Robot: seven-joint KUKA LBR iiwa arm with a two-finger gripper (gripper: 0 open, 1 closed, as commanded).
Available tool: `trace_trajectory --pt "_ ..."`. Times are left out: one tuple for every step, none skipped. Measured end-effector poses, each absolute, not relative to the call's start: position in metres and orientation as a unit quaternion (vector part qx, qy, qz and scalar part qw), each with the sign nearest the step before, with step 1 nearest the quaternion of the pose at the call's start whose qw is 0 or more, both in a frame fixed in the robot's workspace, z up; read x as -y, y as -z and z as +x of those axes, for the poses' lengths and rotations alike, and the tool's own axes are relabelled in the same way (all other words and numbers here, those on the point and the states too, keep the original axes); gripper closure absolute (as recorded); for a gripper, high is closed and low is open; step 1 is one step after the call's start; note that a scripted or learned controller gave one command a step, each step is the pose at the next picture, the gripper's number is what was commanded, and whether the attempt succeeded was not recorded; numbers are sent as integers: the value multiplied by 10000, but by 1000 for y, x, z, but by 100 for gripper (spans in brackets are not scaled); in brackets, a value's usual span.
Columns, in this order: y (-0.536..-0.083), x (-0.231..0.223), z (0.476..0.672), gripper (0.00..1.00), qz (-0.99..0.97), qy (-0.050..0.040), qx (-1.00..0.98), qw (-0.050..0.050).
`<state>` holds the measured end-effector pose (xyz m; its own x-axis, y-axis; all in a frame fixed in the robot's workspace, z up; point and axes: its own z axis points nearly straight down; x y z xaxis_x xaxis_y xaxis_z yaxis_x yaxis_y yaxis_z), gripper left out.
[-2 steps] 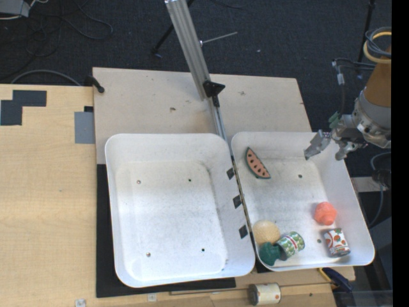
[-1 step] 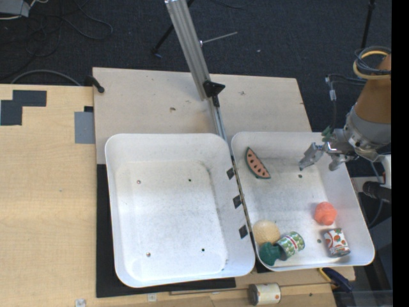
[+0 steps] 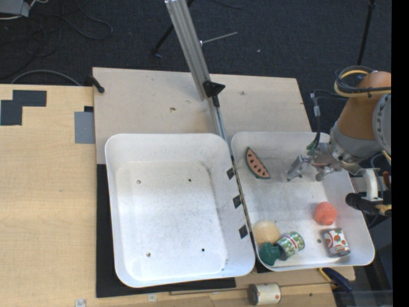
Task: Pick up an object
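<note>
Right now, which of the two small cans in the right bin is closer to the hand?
The red-and-white can at the bin's near right corner, below the orange ball. The green-banded can lies further left, beside the teal toy.

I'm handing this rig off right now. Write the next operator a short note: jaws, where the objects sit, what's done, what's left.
Gripper: over the right bin, upper middle; nothing visible between the jaws, and open or shut can't be told.
Objects, all in the right bin: watermelon slice upper left; orange ball right; red-patterned can lower right; green-banded can, yellow sponge and dark green toy near the bottom.
Done: no pick yet.
Left: grasp and lift one object.
</note>
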<state>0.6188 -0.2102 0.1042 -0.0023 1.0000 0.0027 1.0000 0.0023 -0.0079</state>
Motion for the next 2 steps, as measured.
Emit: trace_trajectory --pt "-118 211 620 100 -7066 -7 7076 14" --pt "-182 213 623 100 -7069 11 7073 -21"
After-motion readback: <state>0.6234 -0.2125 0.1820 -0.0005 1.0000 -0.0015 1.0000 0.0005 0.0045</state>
